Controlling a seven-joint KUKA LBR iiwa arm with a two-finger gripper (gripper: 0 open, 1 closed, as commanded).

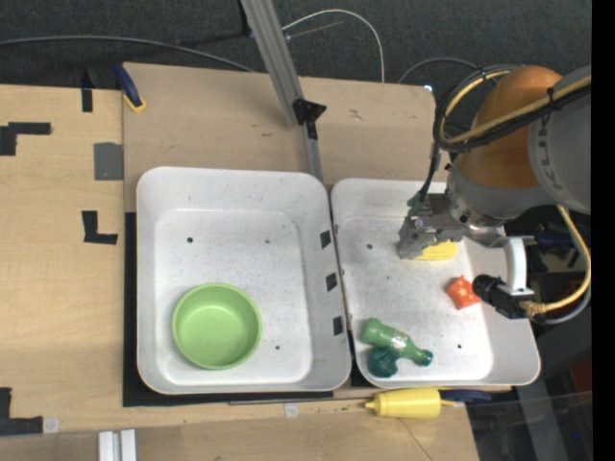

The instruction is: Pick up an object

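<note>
My gripper (420,245) is down in the right bin (384,209), near its far right part, right over a yellow object (441,252) that peeks out beside the fingertips. An orange block (462,292) lies just to the right and nearer. A green bottle-shaped toy (395,338) and a dark teal piece (382,362) lie at the near edge of the same bin. A green bowl (217,326) sits in the left bin's (231,200) near left corner.
A yellow bottle-like object (411,403) lies on the bench just outside the right bin's near rim. A slanted metal pole (279,56) rises behind the bins. Cables loop over the arm at the right.
</note>
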